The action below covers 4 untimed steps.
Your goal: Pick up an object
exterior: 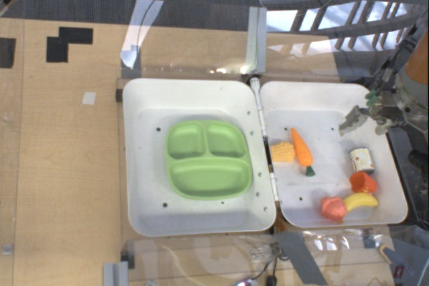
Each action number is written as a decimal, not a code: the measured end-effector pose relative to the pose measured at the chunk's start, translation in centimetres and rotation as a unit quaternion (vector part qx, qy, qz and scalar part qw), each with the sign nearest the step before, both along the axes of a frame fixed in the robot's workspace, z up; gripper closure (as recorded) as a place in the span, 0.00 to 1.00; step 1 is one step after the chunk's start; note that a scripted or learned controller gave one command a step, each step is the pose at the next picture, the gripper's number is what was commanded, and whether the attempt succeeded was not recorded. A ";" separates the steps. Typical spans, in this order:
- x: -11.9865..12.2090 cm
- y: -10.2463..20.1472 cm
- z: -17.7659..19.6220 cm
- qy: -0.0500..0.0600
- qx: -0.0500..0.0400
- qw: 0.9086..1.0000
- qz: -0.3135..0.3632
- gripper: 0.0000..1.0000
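The right bin holds several toy foods. A yellow corn cob lies by its left wall with an orange carrot right beside it. A small white can stands near the right wall, above an orange cup, a yellow banana and a pinkish-red fruit. My gripper hangs over the bin's upper right part, just above the can. It is open, with nothing between its fingers.
The left bin holds a green divided plate at its middle. A metal divider separates the two bins. The arm comes in over the right bin's right rim. Wooden benchtop stretches away to the left.
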<state>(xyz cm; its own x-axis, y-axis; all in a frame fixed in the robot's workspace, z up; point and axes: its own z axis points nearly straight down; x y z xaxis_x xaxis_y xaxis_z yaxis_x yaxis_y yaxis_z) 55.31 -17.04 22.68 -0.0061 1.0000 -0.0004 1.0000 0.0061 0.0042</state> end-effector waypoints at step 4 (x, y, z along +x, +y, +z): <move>1.0 7.3 -9.9 0.002 0.001 0.999 -0.040 0.00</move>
